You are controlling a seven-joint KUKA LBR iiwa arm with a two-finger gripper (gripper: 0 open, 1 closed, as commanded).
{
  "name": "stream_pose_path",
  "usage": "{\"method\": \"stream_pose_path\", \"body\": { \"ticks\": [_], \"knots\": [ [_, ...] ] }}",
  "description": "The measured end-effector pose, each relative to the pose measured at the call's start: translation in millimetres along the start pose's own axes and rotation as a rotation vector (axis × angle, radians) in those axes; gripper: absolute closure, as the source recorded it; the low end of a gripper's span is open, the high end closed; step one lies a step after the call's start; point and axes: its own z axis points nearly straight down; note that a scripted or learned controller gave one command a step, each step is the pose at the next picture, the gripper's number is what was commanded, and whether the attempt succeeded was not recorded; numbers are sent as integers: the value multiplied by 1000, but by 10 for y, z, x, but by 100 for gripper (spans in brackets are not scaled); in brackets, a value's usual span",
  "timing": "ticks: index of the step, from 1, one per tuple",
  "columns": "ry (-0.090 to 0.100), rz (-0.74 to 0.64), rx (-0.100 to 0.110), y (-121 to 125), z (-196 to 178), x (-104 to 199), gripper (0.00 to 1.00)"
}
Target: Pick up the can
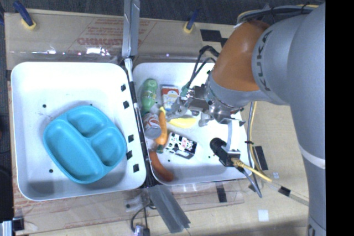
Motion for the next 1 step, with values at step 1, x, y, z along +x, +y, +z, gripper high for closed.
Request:
{"method": "stream_pose_path", "body": {
  "ticks": [1],
  "knots": [
    [4, 228, -29, -325, 929, -174, 0]
  ]
}}
